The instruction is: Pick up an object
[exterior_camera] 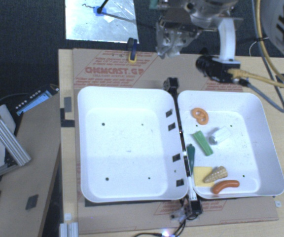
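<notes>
While the gripper (167, 47) hangs high above the desk (120, 65) beyond the bins, its fingers too blurred to judge, the right bin (260, 132) holds a pretzel (199, 115), green block (201, 143), clear bulb (220, 135), cone (215, 174) and sausage (225, 185).

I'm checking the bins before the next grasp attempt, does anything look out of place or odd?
One thing: a dark green marker-like stick lies along the divider at the right bin's left wall, seemingly propped against it. The pretzel, green block, clear bulb-like item, yellow piece, cone and sausage lie scattered but contained.
</notes>
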Robot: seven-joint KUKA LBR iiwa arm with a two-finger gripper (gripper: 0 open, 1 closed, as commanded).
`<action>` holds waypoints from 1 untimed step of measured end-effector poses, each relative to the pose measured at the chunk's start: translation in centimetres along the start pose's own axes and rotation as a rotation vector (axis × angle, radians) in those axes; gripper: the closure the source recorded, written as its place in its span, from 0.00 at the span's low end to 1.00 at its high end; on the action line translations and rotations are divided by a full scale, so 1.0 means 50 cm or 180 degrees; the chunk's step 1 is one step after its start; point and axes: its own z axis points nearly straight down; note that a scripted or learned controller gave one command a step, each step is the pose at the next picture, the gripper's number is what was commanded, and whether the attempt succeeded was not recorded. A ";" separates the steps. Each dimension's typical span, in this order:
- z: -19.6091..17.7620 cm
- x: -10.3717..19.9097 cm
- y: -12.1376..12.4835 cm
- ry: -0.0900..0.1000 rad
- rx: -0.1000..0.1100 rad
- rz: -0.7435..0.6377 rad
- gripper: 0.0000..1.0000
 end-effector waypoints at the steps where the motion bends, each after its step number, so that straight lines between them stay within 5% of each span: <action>1: -0.034 0.049 -0.064 -0.0005 0.0040 -0.0003 1.00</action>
